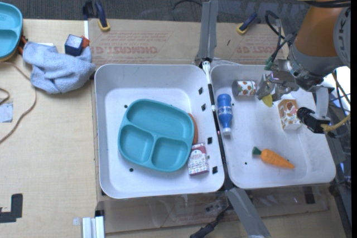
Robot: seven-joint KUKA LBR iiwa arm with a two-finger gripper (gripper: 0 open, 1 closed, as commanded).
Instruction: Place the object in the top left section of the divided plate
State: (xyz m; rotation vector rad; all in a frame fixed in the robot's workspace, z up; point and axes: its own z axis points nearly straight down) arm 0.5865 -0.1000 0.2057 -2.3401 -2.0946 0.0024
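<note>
- The fingers (pixel 268 92) hang over the right bin (pixel 312 178), at its far edge; something small and yellow shows at their tips, but I cannot tell whether they are clenched on it or merely above it.
- Just beside them lie a small printed can (pixel 244 87) on its side and a carton (pixel 288 114), likely candidates for the pick.
- A blue bottle (pixel 224 113), smooth plastic, lies along the bin's left wall; a carrot (pixel 273 158), orange and tapered, rests near the front edge.
- The plate (pixel 157 134), teal, glossy, with rounded corners and three wells, sits mid-left bin (pixel 111 175), tilted; it awaits the object.
- A second carton (pixel 198 160) lies touching the plate's near-right rim.
- On the tabletop's far-left corner, a crumpled grey cloth (pixel 56 67), well apart.
</note>
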